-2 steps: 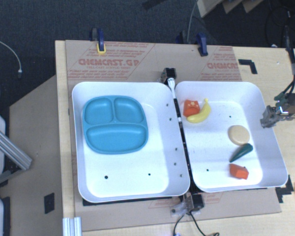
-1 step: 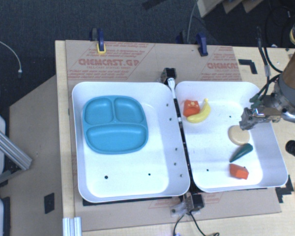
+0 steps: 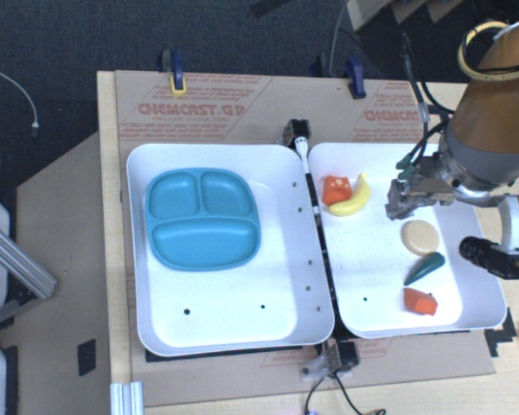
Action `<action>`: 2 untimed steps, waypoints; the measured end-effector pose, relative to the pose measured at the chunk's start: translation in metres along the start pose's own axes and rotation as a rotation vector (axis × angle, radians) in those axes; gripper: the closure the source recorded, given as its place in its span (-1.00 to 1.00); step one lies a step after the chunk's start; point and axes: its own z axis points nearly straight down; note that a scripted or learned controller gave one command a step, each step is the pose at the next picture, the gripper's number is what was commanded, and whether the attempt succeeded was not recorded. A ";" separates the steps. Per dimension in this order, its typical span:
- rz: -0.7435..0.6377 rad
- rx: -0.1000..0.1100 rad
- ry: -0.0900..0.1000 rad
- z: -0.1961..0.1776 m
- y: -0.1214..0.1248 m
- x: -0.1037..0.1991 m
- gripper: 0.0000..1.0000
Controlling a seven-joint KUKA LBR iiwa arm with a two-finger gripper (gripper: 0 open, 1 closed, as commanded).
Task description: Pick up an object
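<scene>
The gripper (image 3: 401, 204) is being held low over the right bin (image 3: 363, 314); whether it is parted or closed cannot be told. A beige disc (image 3: 420, 236) is lying just below it, apart. A yellow banana (image 3: 353, 199) and red piece (image 3: 335, 188) are lying to its left. A blue divided plate (image 3: 203, 219) is resting in the left bin (image 3: 225, 318).

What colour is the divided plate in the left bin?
The divided plate is light blue, seen clearly in the camera view.
</scene>
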 end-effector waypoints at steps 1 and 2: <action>0.003 0.006 0.000 0.019 0.011 0.046 1.00; 0.002 0.006 0.000 0.037 0.021 0.096 1.00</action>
